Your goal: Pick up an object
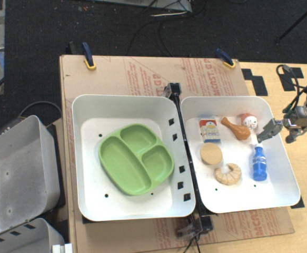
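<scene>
The blue bottle [259,164] lies in the right bin [279,191], near its right wall, long axis running roughly up and down the view. The end effector [279,128] hovers just above and to the right of it, at the bin's right rim; its spread cannot be told and nothing sits in it.

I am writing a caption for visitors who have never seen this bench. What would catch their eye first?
The bright green three-compartment plastic plate stands out most, lying alone in the left white bin. Next comes the cluster of small items in the right white bin: a blue plastic bottle, a tan round disc, a brown toy drumstick and a small red and white carton. The grey two-finger gripper reaches in over that bin's right edge.
</scene>
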Action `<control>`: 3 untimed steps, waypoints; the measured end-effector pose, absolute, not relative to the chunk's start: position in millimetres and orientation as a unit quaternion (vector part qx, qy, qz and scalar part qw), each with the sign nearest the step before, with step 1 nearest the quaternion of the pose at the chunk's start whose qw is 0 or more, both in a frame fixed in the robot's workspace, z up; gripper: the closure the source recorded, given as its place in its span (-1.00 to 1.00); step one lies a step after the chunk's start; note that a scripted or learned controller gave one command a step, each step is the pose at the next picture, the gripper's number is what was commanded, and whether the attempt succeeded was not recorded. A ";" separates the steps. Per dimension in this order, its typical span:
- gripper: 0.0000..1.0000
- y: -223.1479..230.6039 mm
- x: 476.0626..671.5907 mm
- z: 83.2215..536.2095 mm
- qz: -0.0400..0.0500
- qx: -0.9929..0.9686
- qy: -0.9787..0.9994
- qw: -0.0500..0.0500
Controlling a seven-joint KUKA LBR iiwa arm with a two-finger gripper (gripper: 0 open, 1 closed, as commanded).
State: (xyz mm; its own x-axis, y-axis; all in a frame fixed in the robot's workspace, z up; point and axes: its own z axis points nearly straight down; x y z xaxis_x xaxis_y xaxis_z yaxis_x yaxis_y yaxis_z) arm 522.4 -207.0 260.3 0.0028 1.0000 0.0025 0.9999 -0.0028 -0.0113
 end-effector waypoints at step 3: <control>-1.00 -208.2 507.1 155.3 0.001 -0.708 -0.706 0.003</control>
State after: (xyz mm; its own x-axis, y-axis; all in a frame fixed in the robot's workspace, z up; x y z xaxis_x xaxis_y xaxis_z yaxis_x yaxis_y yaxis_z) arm 507.1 -208.2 155.3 0.0022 1.0000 0.0024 1.0000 -0.0022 -0.0064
